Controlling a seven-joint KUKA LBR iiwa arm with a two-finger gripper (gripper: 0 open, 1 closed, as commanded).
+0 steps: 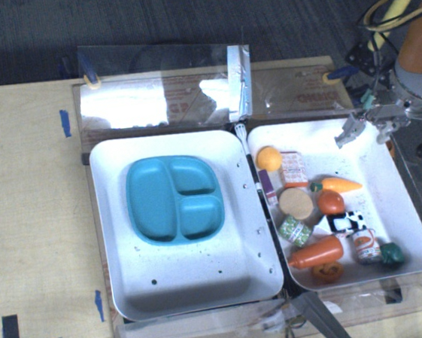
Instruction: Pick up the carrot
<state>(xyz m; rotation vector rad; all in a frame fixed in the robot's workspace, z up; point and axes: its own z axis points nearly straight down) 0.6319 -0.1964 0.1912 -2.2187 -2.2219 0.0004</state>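
The carrot (340,184) is a small orange cone with a green stem end. It lies in the right bin (408,202), near the middle, next to a red tomato-like piece (331,202). My gripper (364,133) hovers over the far right corner of that bin, up and to the right of the carrot and well apart from it. Its two fingers (346,135) stand spread, open, with nothing between them.
The right bin also holds an orange ball (268,158), a small box (292,166), a tan disc (297,203), a long red-orange vegetable (316,252), a can (365,245) and a green piece (391,254). The left bin (126,288) holds a blue divided plate (174,197).
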